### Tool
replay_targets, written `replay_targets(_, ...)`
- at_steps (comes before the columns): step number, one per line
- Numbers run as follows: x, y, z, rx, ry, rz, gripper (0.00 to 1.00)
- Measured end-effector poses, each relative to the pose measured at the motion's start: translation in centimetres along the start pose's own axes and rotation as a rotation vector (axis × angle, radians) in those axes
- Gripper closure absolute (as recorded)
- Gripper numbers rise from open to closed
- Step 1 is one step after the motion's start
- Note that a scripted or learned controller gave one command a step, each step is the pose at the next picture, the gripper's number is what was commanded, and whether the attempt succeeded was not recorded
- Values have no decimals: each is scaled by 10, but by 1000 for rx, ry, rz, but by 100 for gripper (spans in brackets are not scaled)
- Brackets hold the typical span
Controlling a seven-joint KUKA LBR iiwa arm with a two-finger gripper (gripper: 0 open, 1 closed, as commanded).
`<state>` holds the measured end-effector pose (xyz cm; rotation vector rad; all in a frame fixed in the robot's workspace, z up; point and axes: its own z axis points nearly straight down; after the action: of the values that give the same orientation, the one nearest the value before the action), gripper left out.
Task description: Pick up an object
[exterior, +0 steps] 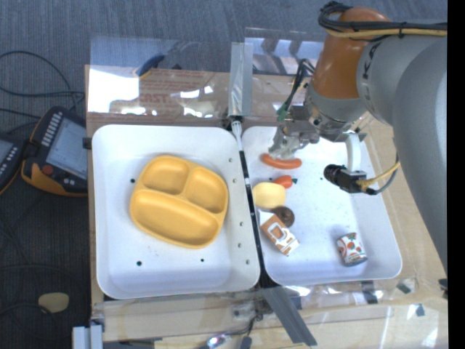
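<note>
One orange-red sausage-shaped toy [281, 162] lies at the far left of the right white bin [378, 224], directly under the end effector [285, 148], whose finger opening cannot be told. Nearby sits a yellow lemon-like toy [267, 194].

Two bins sit side by side on the table [109, 93]. Left bin [109, 267] holds a divided tray [179, 199], approx. centred. Right bin [378, 260] holds the rest: hot dog [280, 161] twd the bin's far-left corner, w/ the claw [285, 148] directly over it; small tomato-like piece [285, 182] just in front of the hot dog; lemon [267, 194] by the left wall; donut [283, 215] just in front of & right of the lemon; carton [278, 235] in front of the donut; can [350, 249] twd the near-right corner. A pendant [54, 153] lies off the table's left edge.
</note>
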<state>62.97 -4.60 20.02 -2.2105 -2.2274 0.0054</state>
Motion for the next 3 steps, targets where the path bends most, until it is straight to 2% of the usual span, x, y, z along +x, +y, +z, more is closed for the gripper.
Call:
replay_targets(1,39,-1,17,-2,-2,6,100)
replay_targets(2,-9,-30,17,-2,-3,8,100)
replay_targets(3,-9,-30,8,-1,-2,8,100)
